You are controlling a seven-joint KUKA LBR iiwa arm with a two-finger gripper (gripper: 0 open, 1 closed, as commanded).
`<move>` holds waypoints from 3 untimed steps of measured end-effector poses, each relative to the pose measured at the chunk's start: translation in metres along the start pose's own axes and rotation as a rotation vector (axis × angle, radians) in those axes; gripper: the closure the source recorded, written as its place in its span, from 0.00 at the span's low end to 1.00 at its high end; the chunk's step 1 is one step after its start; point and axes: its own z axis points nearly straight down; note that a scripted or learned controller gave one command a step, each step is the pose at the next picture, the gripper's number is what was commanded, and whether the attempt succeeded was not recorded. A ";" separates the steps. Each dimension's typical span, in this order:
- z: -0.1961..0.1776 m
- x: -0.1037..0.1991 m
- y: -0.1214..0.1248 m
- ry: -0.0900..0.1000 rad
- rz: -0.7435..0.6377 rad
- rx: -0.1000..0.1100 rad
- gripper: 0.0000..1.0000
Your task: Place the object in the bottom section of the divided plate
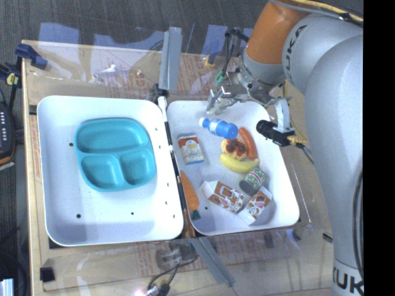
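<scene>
Hovering over the far edge of the right white bin (290, 208), the metal two-finger gripper (221, 99) hangs with fingers spread apart, holding nothing. Just below it a small blue plastic bottle (220, 127) lies on its side in that bin, near a toy banana (238, 163). A turquoise divided plastic plate (115, 152) sits mid-left bin (55, 221).

**Bench w/ two bins**

The bench (92, 73) was wood-toned w/ a clear cover sheet. On it sat two shallow white bins side by side: left bin (55, 214) and right bin (287, 211), edges nearly touching. A grey bar (169, 57) lay behind them.
</scene>
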 end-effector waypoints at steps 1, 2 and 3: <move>-0.002 0.029 -0.067 -0.001 -0.134 0.001 1.00; 0.029 0.155 -0.014 -0.003 -0.034 0.001 1.00; -0.019 0.088 0.008 -0.002 -0.119 -0.001 1.00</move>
